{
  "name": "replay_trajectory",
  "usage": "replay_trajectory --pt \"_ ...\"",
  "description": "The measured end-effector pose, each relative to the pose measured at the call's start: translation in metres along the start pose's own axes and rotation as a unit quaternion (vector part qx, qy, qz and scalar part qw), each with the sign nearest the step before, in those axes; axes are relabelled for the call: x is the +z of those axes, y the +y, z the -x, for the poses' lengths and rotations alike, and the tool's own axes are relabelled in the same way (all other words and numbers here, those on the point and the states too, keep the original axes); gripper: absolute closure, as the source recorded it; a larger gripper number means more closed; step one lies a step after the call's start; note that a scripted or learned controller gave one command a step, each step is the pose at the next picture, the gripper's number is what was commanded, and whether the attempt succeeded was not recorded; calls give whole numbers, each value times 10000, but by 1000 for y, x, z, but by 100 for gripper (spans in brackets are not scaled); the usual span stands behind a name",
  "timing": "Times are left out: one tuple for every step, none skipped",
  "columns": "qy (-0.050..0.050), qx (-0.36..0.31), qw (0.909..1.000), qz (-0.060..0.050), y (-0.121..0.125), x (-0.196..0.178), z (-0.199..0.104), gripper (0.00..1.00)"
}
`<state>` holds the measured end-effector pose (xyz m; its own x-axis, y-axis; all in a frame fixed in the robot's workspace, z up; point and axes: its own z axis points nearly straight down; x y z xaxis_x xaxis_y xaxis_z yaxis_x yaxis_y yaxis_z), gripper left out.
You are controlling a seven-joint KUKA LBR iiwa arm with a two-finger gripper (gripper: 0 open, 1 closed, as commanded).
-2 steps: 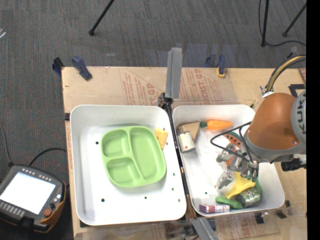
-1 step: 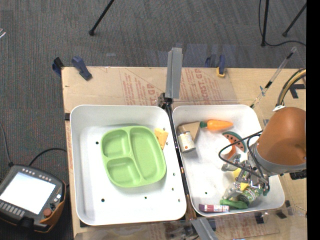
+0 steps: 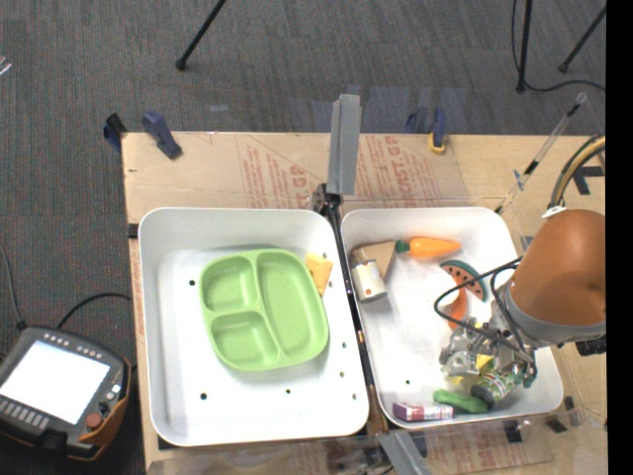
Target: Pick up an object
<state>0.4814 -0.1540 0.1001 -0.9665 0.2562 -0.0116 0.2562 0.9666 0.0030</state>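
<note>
Dark carpet surrounds the cardboard-topped bench. In the right bin (image 3: 415, 228), the gripper (image 3: 482, 356) sits low over front-corner clutter, apparently seeking a green object (image 3: 461, 400); its grip cannot be told.

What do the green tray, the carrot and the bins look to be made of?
Green tray: moulded plastic, by its even colour, soft sheen and rounded compartments. Carrot: probably a plastic toy; smooth, uniformly orange, with a green tip. Bins: white, probably plastic, smooth with rounded corners and a raised rim.
</note>
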Motion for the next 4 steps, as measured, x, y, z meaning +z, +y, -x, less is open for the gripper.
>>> replay_trajectory --pt "-35 3 10000 0 0 -1 2 0" --pt "64 969 9953 -15 17 14 38 0" --pt "-10 1317 9913 -8 -7 10 1 0" --pt "66 1140 9935 -15 9 14 15 0"
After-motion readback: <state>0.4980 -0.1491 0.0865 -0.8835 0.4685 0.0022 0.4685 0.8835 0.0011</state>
